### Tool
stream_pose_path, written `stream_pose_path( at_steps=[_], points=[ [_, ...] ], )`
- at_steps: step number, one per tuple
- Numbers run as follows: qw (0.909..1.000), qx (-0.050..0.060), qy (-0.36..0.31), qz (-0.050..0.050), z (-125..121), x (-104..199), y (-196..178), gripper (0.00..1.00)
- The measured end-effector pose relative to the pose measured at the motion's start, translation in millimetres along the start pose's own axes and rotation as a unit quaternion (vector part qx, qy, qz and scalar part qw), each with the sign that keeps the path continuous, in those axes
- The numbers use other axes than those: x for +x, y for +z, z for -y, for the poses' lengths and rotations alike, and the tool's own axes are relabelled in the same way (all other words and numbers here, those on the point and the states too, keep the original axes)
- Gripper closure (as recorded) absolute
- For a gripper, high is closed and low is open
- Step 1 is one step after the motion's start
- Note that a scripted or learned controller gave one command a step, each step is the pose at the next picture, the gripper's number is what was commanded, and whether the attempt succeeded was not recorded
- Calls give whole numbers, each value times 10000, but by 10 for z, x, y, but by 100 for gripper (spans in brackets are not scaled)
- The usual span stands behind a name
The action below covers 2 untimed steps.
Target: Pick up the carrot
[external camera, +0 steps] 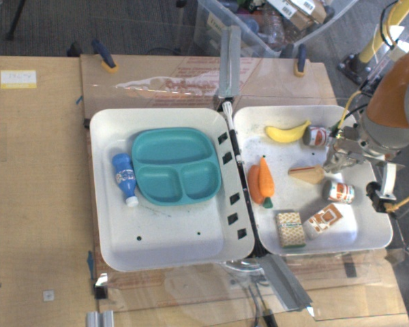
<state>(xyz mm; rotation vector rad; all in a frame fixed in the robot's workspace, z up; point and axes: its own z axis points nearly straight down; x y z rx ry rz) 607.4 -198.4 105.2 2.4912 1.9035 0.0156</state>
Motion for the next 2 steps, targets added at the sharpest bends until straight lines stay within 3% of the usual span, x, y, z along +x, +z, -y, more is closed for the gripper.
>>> stream_pose_path(
  at_steps=[1,2],
  points=[
    [10000,8,-6,-19,1,22,1,0],
    [9877,55,1565,27,587,-252,-728,0]
  ],
)
